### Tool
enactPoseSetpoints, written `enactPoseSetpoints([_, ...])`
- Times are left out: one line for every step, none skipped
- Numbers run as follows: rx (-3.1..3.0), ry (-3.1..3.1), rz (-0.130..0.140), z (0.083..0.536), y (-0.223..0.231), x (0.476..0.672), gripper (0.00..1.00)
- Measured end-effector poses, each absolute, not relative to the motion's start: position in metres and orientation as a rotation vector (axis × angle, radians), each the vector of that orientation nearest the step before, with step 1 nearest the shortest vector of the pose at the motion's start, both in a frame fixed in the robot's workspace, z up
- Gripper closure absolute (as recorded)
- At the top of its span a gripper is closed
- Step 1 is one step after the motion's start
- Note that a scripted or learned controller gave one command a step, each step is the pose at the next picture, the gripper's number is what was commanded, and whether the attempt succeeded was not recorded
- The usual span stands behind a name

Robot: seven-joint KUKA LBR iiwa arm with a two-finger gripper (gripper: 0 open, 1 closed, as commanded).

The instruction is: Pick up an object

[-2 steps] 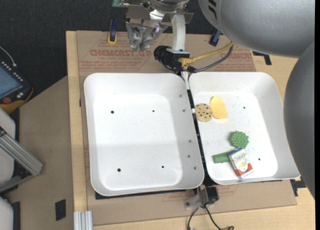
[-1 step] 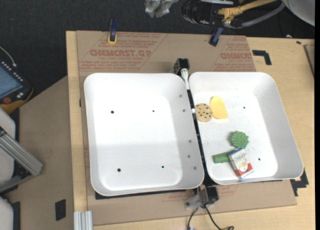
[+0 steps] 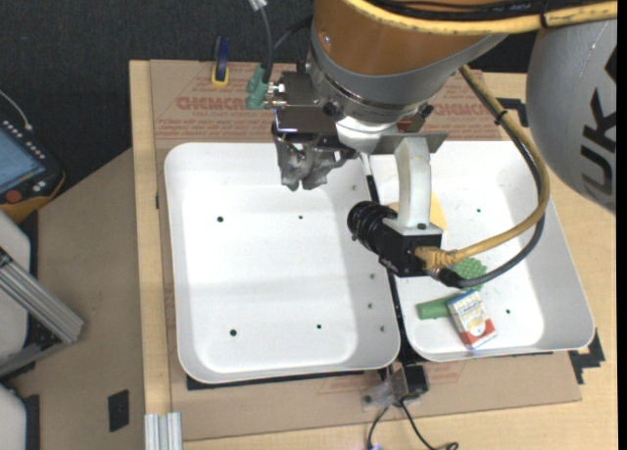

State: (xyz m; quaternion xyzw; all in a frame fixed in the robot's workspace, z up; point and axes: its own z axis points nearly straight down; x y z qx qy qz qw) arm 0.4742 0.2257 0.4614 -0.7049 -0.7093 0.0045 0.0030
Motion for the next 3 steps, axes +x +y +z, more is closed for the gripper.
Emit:
enactPoseSetpoints([-2.218, -2.215, 0.029, 0.227, 0.221, 0.476, 1.0])
enactPoseSetpoints([-2.224, -2.228, -0.031, 0.401, 0.225, 0.481, 1.0])
enactPoseSetpoints([-2.219, -2.217, 0.021, 0.276, 0.224, 0.477, 1.0])
